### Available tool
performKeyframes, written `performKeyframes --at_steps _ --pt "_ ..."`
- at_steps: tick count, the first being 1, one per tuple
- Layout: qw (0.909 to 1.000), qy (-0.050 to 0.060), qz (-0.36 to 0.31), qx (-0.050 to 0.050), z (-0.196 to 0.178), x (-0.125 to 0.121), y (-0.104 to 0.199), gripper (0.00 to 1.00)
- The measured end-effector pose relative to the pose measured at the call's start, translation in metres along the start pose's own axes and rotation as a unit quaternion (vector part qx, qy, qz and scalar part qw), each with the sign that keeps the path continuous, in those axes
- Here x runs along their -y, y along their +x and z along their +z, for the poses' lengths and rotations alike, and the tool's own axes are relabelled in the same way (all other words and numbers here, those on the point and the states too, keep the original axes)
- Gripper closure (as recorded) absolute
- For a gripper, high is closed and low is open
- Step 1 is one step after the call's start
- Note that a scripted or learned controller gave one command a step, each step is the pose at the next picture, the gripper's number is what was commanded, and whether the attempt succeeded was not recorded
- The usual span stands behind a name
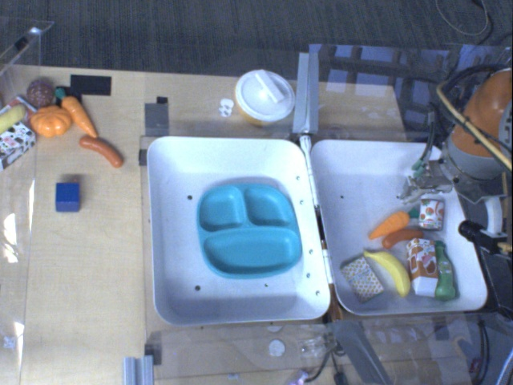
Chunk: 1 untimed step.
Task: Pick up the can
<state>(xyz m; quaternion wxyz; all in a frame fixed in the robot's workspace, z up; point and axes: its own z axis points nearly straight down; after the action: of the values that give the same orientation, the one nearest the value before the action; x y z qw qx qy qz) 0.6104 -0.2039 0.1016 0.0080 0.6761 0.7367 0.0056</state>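
The can (431, 212) is small and white with a red and orange label. It stands near the right wall of the right bin (353, 167). My gripper (422, 184) hangs just above and behind the can, at the end of the grey arm with its orange band (485, 115) coming in from the right. Nothing shows in the gripper, and the can rests on the bin floor.
Beside the can lie a toy carrot (390, 224), a banana (389, 269), a patterned pouch (362, 278), a small carton (421, 257) and a green bottle (443, 273). The left bin holds a blue divided tray (249, 229). Toy foods (72, 119) and a blue cube (68, 196) lie on the bench at left.
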Motion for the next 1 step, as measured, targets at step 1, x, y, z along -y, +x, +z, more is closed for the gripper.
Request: performKeyframes --at_steps 1 --pt "1.0 0.0 0.0 0.0 0.0003 0.0003 0.0001 0.0"
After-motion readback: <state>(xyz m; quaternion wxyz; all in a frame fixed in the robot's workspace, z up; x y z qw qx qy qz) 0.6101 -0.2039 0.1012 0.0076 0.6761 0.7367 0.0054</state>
